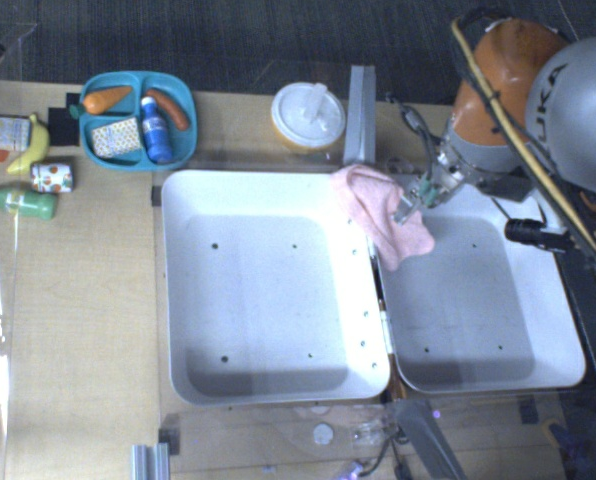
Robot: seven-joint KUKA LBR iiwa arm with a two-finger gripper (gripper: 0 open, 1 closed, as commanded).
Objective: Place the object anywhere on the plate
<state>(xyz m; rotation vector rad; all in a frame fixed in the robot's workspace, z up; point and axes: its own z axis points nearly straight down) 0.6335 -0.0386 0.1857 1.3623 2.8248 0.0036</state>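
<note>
Two-finger gripper (414, 206) pinching edge of crumpled pink cloth (381, 212). Cloth draped over divider between shallow white left bin (268, 288) and right bin (478, 308), mostly hanging into right bin.

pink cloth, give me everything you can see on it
The pink cloth looks like soft, thin fabric, crumpled and folded, plain pale pink with no visible print. It lies draped across the ridge where the two white bins meet, near their far edge: its upper part sits over the left bin's rim, and a tail hangs down into the right bin. The pincer sits at its right edge, overlapping the cloth; whether it actually grips the fabric cannot be told.
</note>
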